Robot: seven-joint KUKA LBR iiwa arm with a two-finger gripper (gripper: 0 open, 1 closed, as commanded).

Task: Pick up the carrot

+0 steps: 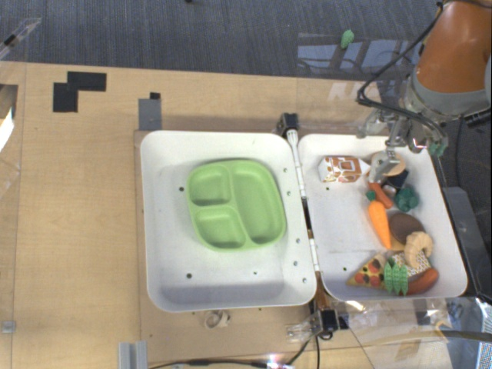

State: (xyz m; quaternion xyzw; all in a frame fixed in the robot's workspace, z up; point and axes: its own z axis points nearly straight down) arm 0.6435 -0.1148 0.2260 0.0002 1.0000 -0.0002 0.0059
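No legible writing. Metal two-finger gripper [390, 162] over right white bin [338, 229]; jaw state indiscernible. Orange tapered carrot [380, 221] lies nearer.

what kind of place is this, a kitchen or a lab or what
Most likely a robotics lab, not a kitchen: a grey arm with an orange band reaches over two shallow white bins on a wooden bench, and the orange carrot lies among what look like toy foods.

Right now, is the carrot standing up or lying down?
Lying down. The carrot rests flat on the right bin's floor among other toy food.
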